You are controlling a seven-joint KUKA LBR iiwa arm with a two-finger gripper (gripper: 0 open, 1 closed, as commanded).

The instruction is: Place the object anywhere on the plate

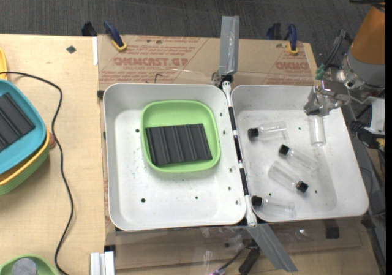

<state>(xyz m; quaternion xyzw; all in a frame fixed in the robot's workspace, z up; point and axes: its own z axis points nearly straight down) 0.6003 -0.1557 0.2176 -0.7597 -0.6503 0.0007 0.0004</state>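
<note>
My gripper (318,108) hangs over the far right part of the right bin (343,206). A clear vial (317,131) points straight down from it, its upper end caught between the fingertips and its cap hidden. In the left bin (122,194) lies the green plate (179,113), with a black ribbed slab (179,144) covering most of its floor. The plate is well to the left of the gripper, across the divider between the bins.
Several more clear vials with black caps lie in the right bin, such as one (265,131) near the divider and one (289,177) in the middle. Blue and yellow-green trays (18,139) sit at the far left, beside a black cable (61,163).
</note>
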